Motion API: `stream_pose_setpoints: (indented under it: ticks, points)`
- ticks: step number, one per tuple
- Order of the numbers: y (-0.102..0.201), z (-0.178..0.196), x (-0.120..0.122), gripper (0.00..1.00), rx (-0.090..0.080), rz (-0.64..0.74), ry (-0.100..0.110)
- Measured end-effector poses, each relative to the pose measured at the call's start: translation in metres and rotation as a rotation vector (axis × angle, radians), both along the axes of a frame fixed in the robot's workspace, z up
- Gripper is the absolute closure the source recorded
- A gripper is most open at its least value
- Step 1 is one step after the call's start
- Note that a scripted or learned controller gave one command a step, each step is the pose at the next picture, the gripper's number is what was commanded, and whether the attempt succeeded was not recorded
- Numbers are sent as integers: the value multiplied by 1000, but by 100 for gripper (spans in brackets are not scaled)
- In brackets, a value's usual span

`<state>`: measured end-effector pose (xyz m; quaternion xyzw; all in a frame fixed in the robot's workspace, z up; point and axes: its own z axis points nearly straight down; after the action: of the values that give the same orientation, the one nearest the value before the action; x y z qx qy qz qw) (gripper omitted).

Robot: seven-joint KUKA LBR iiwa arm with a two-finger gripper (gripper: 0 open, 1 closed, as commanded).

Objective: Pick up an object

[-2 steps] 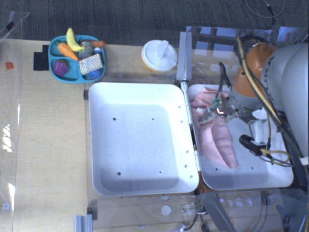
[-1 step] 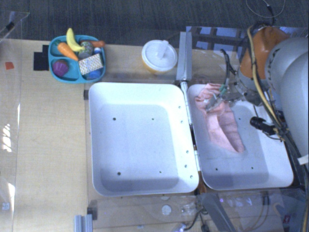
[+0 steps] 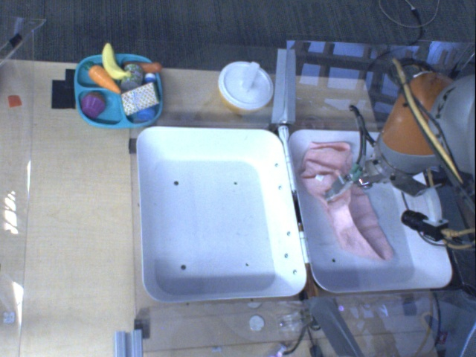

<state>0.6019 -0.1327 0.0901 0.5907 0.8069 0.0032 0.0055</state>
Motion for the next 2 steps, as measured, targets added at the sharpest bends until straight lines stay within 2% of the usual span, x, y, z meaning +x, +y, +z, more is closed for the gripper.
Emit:
stream_pose_setpoints:
  ticks: [1,2]
  points:
    - [-31,8,-8,0,2,-107,11]
    - [18,1,5,0,-1,14,-3]
